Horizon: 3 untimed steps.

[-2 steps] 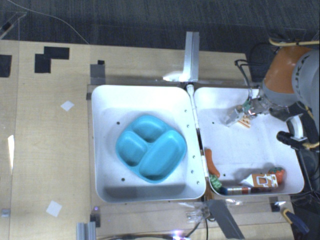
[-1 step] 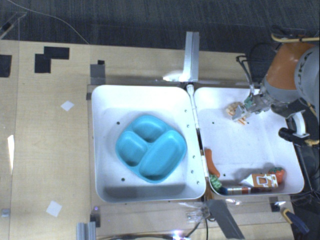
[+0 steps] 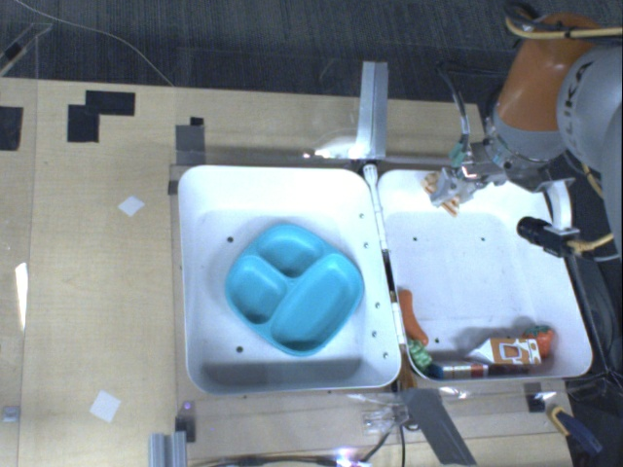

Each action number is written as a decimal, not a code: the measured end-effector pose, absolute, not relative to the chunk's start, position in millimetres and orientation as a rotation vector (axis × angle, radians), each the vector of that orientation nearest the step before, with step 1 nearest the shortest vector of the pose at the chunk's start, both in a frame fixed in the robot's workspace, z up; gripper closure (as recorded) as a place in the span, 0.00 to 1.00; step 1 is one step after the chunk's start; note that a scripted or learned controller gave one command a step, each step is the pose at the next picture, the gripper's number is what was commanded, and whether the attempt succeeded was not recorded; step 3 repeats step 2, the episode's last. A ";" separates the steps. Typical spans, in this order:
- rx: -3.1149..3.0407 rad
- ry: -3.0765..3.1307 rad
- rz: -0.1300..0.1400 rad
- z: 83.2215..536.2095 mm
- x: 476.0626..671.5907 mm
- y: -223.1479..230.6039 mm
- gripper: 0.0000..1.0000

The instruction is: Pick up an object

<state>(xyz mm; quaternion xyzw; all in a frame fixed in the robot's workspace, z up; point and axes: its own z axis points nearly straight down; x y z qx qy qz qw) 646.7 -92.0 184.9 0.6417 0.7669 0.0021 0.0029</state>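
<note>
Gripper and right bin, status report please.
Gripper over right bin's far edge, nothing visibly held. Small items lie along near edge. Path unobstructed.

The bench (image 3: 88,290) is of pale wood, with black squares (image 3: 100,113) near its far left edge. Behind it lies dark carpet (image 3: 243,17), crossed by a thin cable (image 3: 146,61). Light glares off the metal post (image 3: 373,105).

Blue plastic 3-compartment plate (image 3: 294,288): lies flat, open side up, middle of left white bin (image 3: 204,261).

Orange carrot-shaped toy (image 3: 413,319): lies lengthwise against left wall of right white bin (image 3: 506,251), near front corner.

Dark marker-like stick (image 3: 456,368): along front wall, beside carrot.

Small brown-and-white labelled packet with orange end (image 3: 521,348): front right area, lying on side, near stick.
</note>
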 end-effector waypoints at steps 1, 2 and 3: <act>1.879 2.512 0.004 168.3 643.8 -118.8 1.00; 1.812 2.561 0.005 194.0 622.2 -47.2 1.00; 1.812 2.561 0.005 194.0 622.2 -47.2 1.00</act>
